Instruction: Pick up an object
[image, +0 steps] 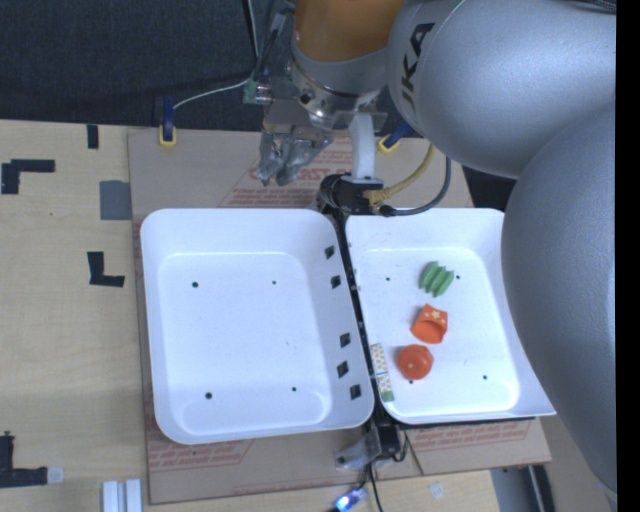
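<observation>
In the right bin (500, 300) lie three small things: a green ridged piece (437, 277), an orange-red block (430, 324) and a red round piece (415, 362). My gripper (283, 165) hangs high above the far edge of the left bin (170, 300), over the cardboard behind it. Its fingers (272, 166) point down, close together, with nothing visible between them. The gripper is well away from the three things, up and to the left of them.
The big grey arm fills the upper right and overhangs the right bin's far side. Both bins sit on a cardboard sheet (200, 165) on a wooden bench (60, 300). Black clips (345, 340) line the seam between the bins.
</observation>
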